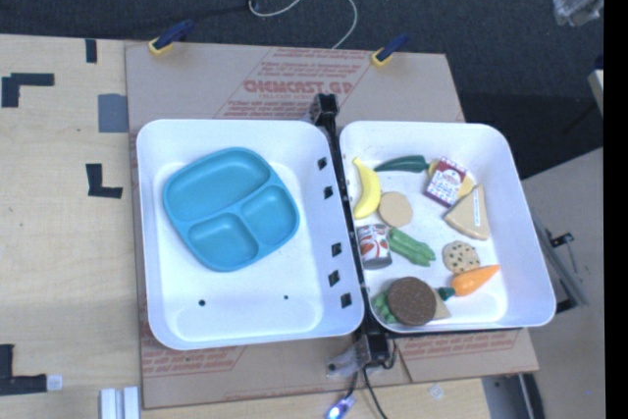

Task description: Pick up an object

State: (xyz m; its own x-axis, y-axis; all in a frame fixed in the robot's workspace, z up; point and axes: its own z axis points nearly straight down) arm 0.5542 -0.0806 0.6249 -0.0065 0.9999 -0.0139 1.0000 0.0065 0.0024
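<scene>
Left bin (162,309): holds a blue divided plate (231,208) lying flat toward its upper left; the rest of the floor is bare white.

Right bin (520,201): holds a crowd of toy food, all candidates for the pick.

Banana (367,188): lies against the wall shared by the two bins, curved, with a tan round biscuit (395,209) just beside it.

Small can (374,245): sits below the banana, close to the same wall, touching or nearly touching a green pod (411,246).

Red carton (445,181) and bread wedge (470,214): sit near each other in the upper right of the bin.

Carrot (473,280), dotted cookie (459,256) and brown round patty (411,300): clustered along the lower edge.

Hand (577,0): a blurred pale shape at the upper right, well apart from both bins and above the dark floor; whether it is spread or pressed together cannot be told.

Stage: judged as the start, nothing lifted, the approach not begun.

Risk, crowding: the pieces lie so near each other that a descent could straddle two, or nudge one aside and close on nothing.

Risk, wall: the banana and can hug the divider, so a finger could land on the rim.

Risk, shape: the flat cookie and biscuit offer little to pinch; the round can might roll out.
</scene>
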